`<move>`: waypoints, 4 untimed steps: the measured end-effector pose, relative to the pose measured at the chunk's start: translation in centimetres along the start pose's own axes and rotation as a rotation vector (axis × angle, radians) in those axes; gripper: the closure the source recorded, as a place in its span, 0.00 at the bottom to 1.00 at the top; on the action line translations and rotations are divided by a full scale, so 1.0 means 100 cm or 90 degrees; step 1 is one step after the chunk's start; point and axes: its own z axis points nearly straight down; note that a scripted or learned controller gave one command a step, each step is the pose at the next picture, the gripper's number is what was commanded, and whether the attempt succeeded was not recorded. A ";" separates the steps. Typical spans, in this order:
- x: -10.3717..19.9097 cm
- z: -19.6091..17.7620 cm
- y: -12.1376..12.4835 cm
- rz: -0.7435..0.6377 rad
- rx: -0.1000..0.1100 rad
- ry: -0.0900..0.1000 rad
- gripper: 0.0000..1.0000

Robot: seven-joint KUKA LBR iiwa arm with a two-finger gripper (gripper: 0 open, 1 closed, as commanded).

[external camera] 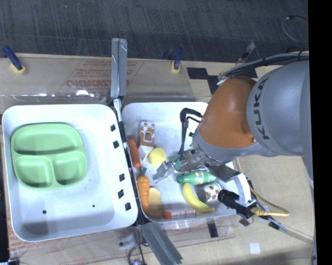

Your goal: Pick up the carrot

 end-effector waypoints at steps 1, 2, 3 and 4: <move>0.105 0.009 0.027 -0.092 -0.001 0.000 0.00; 0.057 0.009 0.014 -0.174 0.000 0.001 0.00; 0.104 0.009 0.026 -0.193 -0.002 -0.001 0.00; 0.082 0.009 0.021 -0.342 0.001 0.001 0.00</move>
